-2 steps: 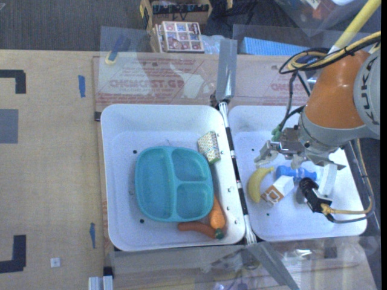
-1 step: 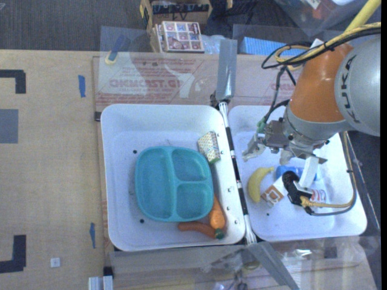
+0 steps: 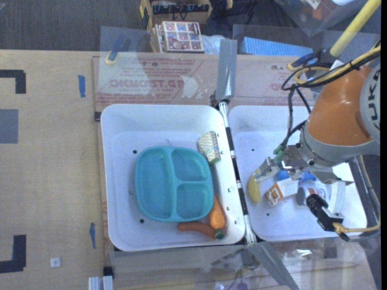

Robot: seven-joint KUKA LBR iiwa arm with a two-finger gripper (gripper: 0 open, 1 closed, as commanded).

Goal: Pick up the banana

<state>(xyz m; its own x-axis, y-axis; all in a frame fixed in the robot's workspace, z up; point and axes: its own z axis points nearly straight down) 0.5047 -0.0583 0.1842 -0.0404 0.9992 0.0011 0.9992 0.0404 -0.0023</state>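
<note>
Arm over the right bin, banana low at that bin's left wall.

From my station I see the gripper (image 3: pixel 272 168) hanging over the right bin (image 3: pixel 266 122), the orange band of the arm (image 3: pixel 338 116) above it. The banana (image 3: pixel 254 189) lies just beside the bin's left wall, its yellow end showing under and to the left of the fingers; it may be touching one fingertip, though the slant is too poor for me to be sure. I cannot tell whether the fingers are spread or closed, and I see nothing clearly held between them. A small carton (image 3: pixel 275 193) sits just right of the banana. In the left bin (image 3: pixel 115 180) rests a teal divided plate (image 3: pixel 172 183), a carrot (image 3: pixel 196 228) and an orange piece (image 3: pixel 217 213) at its lower right edge, and a patterned packet (image 3: pixel 209 145) at its upper right.
</note>
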